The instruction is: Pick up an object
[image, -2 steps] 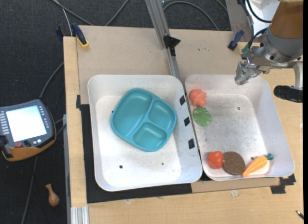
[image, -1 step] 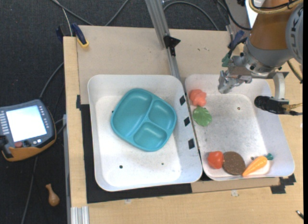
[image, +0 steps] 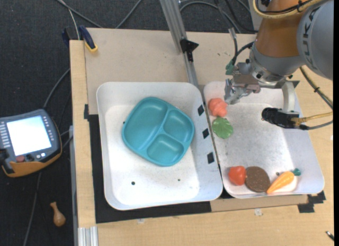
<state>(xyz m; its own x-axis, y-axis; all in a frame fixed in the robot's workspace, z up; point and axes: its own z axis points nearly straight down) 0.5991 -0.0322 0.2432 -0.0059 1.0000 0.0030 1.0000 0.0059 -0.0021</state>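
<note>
Lying at the near edge of the right bin [image: 310, 179] are a carrot [image: 280, 181], a brown disc [image: 257, 179] and a tomato [image: 238, 175], in a row from right to left; the disc touches both neighbours. Left of them, the left bin [image: 114, 187] carries a teal plate [image: 158, 130] with three compartments, turned at an angle. Farther back in the right bin, close to its left wall, a green leafy piece [image: 223, 128] lies just nearer than a pink-orange piece [image: 216, 106], the two almost touching. The tool [image: 233, 96] hangs over the far left corner of the right bin, just right of the pink-orange piece. Nothing shows between its fingers, and whether they are spread or closed cannot be told from this angle. Behind it rises the arm [image: 283, 17] with its orange band, coming in from the far right. The bench [image: 137, 54] beyond the bins is bare wood, crossed by a grey metal bar [image: 172, 12]. On the floor to the left sits a pendant [image: 26, 139].
</note>
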